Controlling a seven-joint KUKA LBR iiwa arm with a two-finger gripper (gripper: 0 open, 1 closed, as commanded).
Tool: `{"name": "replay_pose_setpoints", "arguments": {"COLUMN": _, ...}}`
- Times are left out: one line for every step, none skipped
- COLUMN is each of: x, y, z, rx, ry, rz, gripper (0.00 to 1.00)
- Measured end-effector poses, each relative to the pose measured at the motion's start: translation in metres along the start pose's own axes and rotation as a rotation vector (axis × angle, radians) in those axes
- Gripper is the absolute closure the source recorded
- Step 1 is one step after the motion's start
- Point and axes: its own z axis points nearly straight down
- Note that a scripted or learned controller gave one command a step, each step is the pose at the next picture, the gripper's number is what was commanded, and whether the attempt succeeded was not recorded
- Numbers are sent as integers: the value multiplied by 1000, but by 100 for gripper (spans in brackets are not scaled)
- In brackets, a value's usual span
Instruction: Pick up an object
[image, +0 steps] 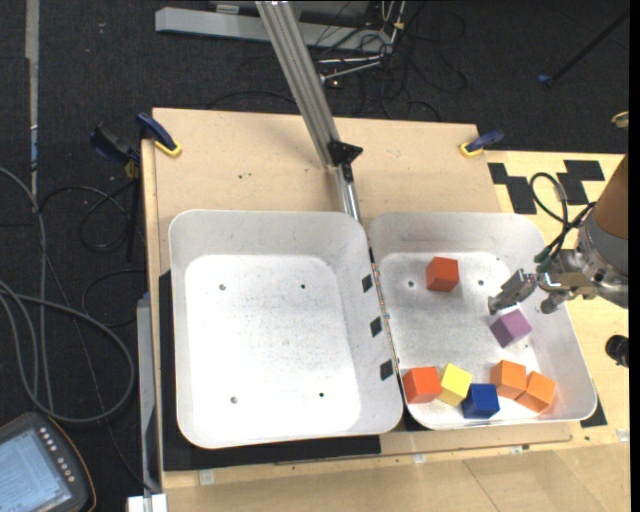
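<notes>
Purple cube (512, 326) lies in the right bin (400, 240), toward its right side, just below and beside the gripper (524, 294). The gripper hangs over that bin's right part, reaching in from the right, and its grey fingers (510, 291) point left and down toward the cube. Whether they touch the cube cannot be told, and nothing shows between them; how far apart the jaws stand cannot be told either.

Counted, seven blocks lie in the right bin: one purple, four orange, one yellow and one blue. One orange cube (442, 273) sits alone in the far middle of the bin. Along the near edge, from left to right, lie an orange block (422, 383), a yellow block (455, 383) touching it, a blue block (482, 400) just beside the yellow one, and two orange blocks (525, 383) pressed together in the near right corner.

The left bin (200, 240) sits touching the right one, both on the wooden bench (250, 160).
</notes>
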Motion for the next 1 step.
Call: {"name": "replay_pose_setpoints", "arguments": {"x": 0, "y": 1, "z": -2, "rx": -4, "ry": -1, "rz": 1, "gripper": 0}}
